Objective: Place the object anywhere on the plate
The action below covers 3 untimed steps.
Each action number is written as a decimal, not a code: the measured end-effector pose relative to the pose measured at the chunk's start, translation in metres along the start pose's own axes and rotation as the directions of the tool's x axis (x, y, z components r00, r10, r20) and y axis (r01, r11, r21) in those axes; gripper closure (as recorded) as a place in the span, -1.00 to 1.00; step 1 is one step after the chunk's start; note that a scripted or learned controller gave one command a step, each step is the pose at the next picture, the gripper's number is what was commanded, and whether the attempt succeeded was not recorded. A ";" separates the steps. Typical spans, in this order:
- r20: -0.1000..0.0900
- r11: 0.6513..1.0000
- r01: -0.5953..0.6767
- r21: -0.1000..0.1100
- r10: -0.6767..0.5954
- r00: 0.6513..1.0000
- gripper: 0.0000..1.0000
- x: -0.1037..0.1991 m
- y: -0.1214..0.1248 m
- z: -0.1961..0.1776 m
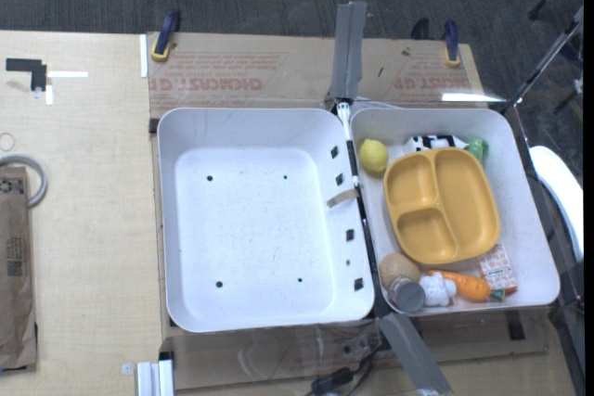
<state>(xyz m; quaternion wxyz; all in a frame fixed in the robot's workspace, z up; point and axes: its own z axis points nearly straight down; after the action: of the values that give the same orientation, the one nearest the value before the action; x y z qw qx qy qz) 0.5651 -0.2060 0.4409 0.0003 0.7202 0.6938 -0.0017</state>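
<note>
Black-and-white item (434, 142) behind the yellow plate (441, 204): lower part hidden by plate rim, identity not determinable. Green object (477, 147) beside it: partly covered, too small to be identified. Printed packet (498, 272) tucked under plate's near-right edge, text unreadable. Brown paper bag (16, 269) cut off by left frame edge. White curved shape (562, 190) at right: clipped and blurred.

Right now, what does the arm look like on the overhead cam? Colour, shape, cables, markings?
Just outside the right bin's outer wall sits a smooth, rounded, pale grey-white shape, probably one link of the arm's casing, though I can't be sure. Its surface looks plain: I can't make out any markings, seams or cables on it at this resolution.
</note>
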 end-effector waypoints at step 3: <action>0.001 0.901 -0.433 0.004 0.433 0.901 1.00 -0.020 -0.086 0.001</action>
<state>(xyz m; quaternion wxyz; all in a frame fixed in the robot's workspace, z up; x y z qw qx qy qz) 0.4783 -0.2230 0.4402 -0.0010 0.8562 0.5166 -0.0029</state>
